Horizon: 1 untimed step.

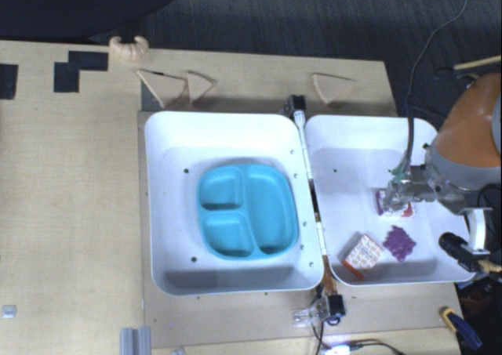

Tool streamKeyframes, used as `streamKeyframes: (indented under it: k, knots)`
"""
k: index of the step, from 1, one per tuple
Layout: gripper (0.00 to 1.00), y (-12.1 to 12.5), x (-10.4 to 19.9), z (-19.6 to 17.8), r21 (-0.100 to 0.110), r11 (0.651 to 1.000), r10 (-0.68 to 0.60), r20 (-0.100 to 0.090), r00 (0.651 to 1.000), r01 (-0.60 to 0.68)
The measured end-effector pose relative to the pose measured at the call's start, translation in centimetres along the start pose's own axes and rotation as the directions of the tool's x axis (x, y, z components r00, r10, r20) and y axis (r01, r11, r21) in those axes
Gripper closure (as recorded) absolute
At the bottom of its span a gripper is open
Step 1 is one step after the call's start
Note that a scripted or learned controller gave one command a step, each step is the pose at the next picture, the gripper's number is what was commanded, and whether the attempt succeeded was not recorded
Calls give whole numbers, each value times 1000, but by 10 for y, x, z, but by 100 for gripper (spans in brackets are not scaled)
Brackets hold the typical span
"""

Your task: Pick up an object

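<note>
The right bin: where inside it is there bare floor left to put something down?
In the right bin, the bare floor lies along the back wall and beside the divider to the left bin. The near right part is crowded: the gripper hangs over it, with a purple object and a small box below.

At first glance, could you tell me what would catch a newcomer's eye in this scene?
The bright blue divided tray lying in the left bin stands out most against the white. In the right bin, the gripper hangs low near the bin's middle right, with a small purple object just below it and a small orange-and-white box beside that, near the front wall. The arm's orange band glows at the right edge.
</note>
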State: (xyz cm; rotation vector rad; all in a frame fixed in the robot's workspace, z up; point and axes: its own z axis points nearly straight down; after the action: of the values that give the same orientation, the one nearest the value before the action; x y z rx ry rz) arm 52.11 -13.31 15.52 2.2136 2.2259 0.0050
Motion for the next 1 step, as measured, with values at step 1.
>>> streamKeyframes:
  k: [1]
  knots:
    - [100,38,-62,62,-10,1000,2,5,1000,-2]
